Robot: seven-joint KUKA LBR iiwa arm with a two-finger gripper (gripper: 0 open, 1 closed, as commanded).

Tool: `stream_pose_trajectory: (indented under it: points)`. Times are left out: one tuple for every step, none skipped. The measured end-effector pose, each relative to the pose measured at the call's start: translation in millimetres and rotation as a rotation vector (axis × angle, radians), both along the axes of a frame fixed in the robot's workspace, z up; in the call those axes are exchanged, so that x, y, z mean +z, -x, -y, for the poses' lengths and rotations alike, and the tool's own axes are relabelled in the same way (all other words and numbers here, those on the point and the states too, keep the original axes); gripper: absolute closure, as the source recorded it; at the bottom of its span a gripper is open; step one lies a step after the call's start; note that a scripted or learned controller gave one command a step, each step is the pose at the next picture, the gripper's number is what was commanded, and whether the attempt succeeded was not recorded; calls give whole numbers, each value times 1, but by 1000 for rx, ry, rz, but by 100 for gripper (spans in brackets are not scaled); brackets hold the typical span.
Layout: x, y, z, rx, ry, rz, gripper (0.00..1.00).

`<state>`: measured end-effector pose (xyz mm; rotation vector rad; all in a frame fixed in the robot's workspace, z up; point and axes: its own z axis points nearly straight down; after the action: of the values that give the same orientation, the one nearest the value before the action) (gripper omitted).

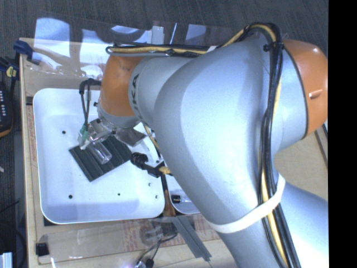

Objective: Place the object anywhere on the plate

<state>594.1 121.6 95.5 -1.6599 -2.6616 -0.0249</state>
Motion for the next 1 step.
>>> stream_pose_trajectory:
  points:
    - [-2, 0, 9, -10, 11, -4, 0]
